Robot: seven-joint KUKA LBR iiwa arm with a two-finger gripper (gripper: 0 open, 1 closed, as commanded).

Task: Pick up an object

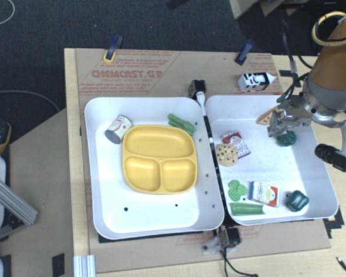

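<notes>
My gripper (278, 126) hangs low over the far right part of the right bin (311, 172), under the grey wrist with its orange band. A small dark green round object (287, 138) lies right at the gripper's tip, touching or nearly touching it; I cannot tell whether it is held. A tan wedge-shaped piece (264, 119) lies just left of the gripper. Further left in the same bin are a cookie (225, 154) and a red and white packet (231, 137).
Along the right bin's near side lie a green leaf (237, 189), a small carton (263, 193), a long green vegetable (246, 209) and a dark green piece (297, 201). The left bin (104, 201) holds a yellow divided plate (160, 157), a can (118, 128) and a green pod (181, 123).
</notes>
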